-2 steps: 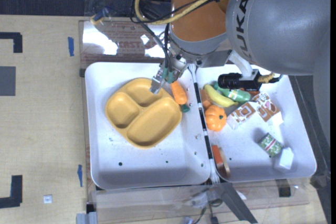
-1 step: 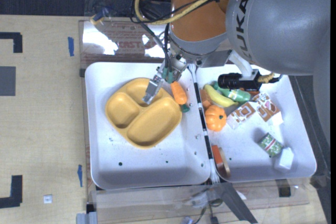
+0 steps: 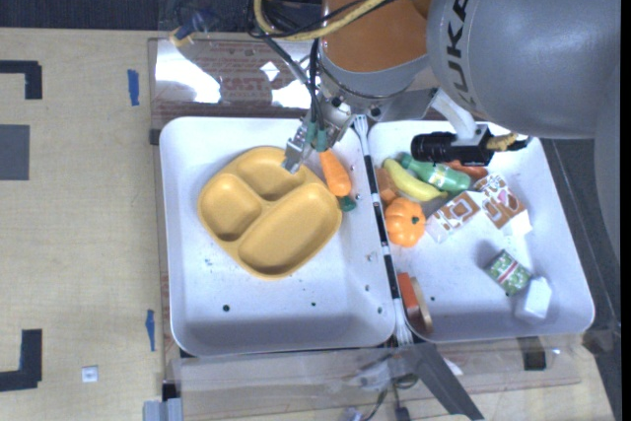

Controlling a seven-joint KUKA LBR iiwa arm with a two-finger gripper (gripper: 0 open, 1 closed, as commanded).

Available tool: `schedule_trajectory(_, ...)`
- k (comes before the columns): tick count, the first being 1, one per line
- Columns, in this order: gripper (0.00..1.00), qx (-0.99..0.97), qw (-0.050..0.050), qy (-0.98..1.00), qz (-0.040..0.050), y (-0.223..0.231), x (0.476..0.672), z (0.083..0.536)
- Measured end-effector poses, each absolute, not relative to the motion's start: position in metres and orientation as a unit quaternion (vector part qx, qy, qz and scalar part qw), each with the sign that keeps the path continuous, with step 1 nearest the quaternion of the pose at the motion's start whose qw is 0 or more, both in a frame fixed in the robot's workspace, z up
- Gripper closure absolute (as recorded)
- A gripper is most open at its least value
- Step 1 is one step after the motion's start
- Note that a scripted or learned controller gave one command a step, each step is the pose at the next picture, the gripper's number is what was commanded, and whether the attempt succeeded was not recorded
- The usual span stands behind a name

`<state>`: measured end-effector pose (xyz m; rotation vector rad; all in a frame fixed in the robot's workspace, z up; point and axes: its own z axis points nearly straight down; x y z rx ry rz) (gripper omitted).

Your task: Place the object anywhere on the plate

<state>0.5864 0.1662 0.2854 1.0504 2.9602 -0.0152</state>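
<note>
Camera view showed the gripper (image 3: 301,145) hanging over the left bin (image 3: 187,301), its tips just above the upper right rim of the yellow plate (image 3: 269,210). Whether its fingers were apart or together could not be told. A carrot (image 3: 337,175) lay on the bin floor just beside the plate's right edge, near the gripper and outside the plate. The plate had three compartments and sat tilted toward the bin's middle. In the right bin (image 3: 562,301) lay a banana (image 3: 406,180), an orange (image 3: 405,223), a green bottle (image 3: 441,174), a red-and-white carton (image 3: 475,203) and a small green box (image 3: 507,270), all well apart from the plate.
</note>
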Motion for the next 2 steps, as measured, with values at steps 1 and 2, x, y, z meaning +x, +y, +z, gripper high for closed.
schedule_trajectory(1, 0.0, 0.334, 0.0, 0.942, -0.005, 0.1663, 0.5864, 0.2853)
schedule_trajectory(2, 1.0, 0.333, 0.001, 0.943, -0.0051, 0.1668, 0.588, 0.2928)
